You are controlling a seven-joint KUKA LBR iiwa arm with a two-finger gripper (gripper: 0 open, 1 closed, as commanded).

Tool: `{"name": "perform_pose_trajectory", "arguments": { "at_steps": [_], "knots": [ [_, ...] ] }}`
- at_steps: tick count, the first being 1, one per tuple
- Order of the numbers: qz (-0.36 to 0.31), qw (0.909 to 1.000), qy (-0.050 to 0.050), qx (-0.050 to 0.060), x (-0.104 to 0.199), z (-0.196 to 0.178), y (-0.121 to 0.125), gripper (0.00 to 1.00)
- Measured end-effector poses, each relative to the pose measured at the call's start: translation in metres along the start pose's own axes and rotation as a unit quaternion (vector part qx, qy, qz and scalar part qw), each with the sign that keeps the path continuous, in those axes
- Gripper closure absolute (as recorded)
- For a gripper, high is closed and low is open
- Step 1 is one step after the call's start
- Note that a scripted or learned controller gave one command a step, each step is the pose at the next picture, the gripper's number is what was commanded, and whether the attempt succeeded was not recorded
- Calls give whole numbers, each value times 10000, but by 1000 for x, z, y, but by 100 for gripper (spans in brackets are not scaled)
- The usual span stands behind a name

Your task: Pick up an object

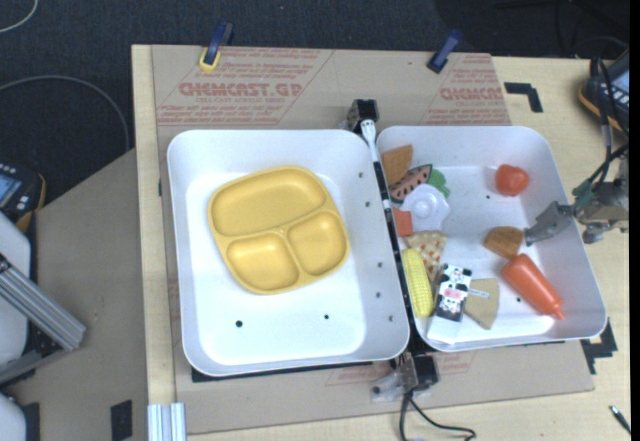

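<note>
Bench edge, 6 o'clock: cable and clamp (405, 381) below the seam where the two bins meet.
Right bin (575, 314), near row: corn cob (418, 281) along the left wall; black-and-white cow-print carton (453, 291) just beside it; tan wedge (484, 302) touching the carton at its 3 o'clock.
Right bin, 4 o'clock: orange carrot (532, 283), lying at a slant, tip toward the near right corner.
Right bin, centre: brown bread-like piece (504, 241), just above the carrot's top end; waffle-patterned piece (428, 249) at 9 o'clock of it.
Gripper (545, 226): at the bin's 3 o'clock wall, low over the floor, fingers drawn together to a point with nothing seen between them; tip just beside the brown piece, not clearly touching.
Left bin (190, 229): holds a yellow three-compartment plate (278, 227), nothing on it.
Right bin, far half: white round piece (428, 202), watermelon slice (411, 181), red tomato-like ball (511, 179) at 1 o'clock, well apart from the rest.
Step in hand (judgement): approach, no object lifted yet.
Next move (judgement): the claw must spread, settle astride the brown piece or carrot, then close; the neighbouring wall leaves little room.
</note>
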State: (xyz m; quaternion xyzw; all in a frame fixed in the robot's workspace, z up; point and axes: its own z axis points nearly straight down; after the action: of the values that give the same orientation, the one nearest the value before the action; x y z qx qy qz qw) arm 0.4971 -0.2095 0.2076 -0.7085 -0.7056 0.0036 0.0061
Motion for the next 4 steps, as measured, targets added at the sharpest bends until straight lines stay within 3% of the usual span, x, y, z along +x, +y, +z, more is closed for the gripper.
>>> {"name": "perform_pose_trajectory", "arguments": {
  "at_steps": [1, 2, 4],
  "knots": [
    [-21, 10000, -19, -69, 1, -7, 3, 0],
    [-19, 10000, -1, -38, 8, 50, -3, 0],
    [-20, 10000, -6, -47, 11, 125, 1, 0]
  ]
}}
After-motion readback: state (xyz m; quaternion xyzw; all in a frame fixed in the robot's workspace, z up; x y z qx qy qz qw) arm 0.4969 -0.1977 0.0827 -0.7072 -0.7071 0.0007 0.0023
